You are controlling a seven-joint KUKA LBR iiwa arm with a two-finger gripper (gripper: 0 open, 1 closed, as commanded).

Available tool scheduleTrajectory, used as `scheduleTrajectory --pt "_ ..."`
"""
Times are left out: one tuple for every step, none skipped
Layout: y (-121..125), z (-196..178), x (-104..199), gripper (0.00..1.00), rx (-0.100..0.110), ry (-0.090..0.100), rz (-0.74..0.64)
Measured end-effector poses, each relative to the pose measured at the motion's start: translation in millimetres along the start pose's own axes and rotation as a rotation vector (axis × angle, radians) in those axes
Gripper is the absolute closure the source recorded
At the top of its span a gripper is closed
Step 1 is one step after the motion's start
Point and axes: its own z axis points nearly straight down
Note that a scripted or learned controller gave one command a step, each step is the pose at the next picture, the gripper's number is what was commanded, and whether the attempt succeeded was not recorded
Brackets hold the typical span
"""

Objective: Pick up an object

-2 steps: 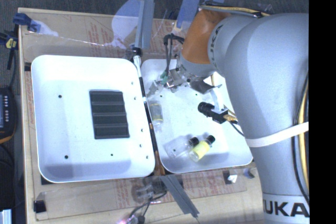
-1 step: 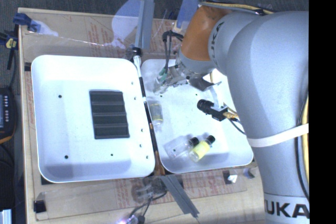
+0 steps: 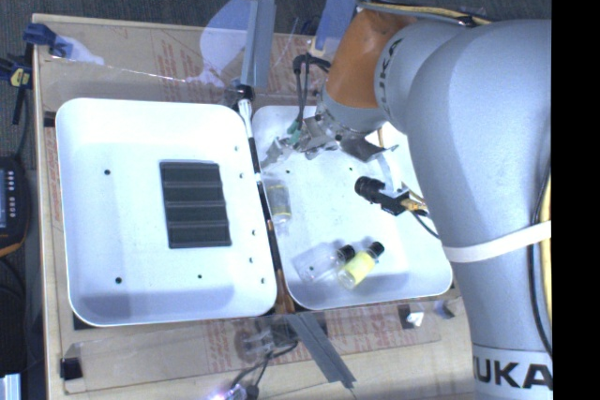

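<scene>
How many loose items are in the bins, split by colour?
Black ridged rectangular pad, left bin: 1
Clear plastic bottles, right bin: 2
Yellow bottle with black cap, right bin: 1
Total: 4
</scene>
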Motion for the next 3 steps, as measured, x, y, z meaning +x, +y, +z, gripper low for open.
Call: scheduleTrajectory --pt "-44.3 -3.6 -50.3 0.0 -0.004 0.013 -0.013" --pt "-18.0 8.2 4.1 0.0 -0.011 -0.003 0.026" --pt "-63.0 -8.5 -11.9 0.0 -0.004 0.013 -0.022"
